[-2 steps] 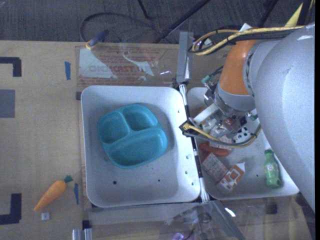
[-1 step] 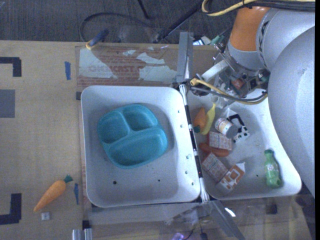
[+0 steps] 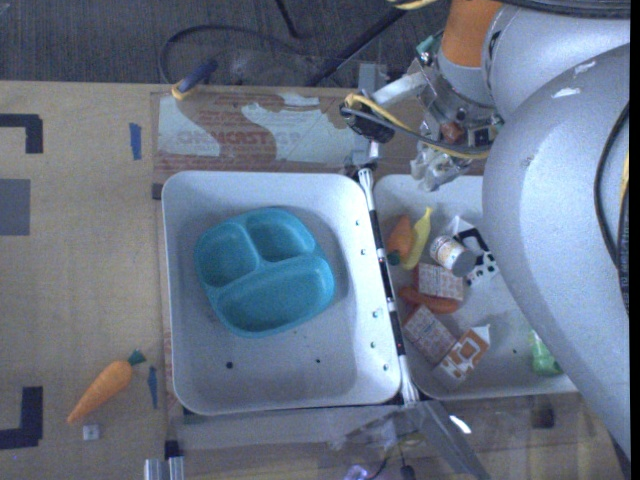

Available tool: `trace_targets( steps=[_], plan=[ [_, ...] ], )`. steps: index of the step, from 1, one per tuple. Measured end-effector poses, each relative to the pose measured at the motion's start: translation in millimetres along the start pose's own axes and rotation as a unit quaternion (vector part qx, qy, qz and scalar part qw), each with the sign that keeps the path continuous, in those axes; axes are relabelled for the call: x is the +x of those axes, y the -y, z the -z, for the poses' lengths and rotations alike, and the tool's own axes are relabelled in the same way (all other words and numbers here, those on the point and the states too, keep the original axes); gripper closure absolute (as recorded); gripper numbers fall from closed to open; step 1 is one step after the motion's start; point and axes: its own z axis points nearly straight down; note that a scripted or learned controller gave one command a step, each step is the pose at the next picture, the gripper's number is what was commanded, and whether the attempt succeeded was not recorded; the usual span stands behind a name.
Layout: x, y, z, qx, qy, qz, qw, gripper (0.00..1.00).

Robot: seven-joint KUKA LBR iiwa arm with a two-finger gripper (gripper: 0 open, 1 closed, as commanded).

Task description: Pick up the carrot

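Observation:
An orange carrot (image 3: 100, 389) with a green top lies on the bare bench at the lower left, outside both bins and left of the left bin's (image 3: 180, 298) near corner. The gripper (image 3: 432, 168) hangs over the far edge of the right bin (image 3: 505, 383), well away from the carrot. The arm's wrist and cables cover much of it. Nothing can be seen in its grasp.
A blue divided plate (image 3: 265, 268) lies in the left bin. The right bin holds several toy items: an orange piece (image 3: 402, 238), a yellow banana (image 3: 422, 234), a small can (image 3: 447, 252), snack boxes (image 3: 430, 333) and a green item (image 3: 543, 356). The grey arm overhangs the right side.

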Motion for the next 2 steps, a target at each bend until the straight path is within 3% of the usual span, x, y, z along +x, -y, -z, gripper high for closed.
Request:
trace_targets(
  steps=[1,2],
  plan=[
    [-56,14,17,0.001,0.003,0.029,0.9996,1.00],
    [-75,56,161,0.000,0.002,0.122,0.9925,1.00]
  ],
)
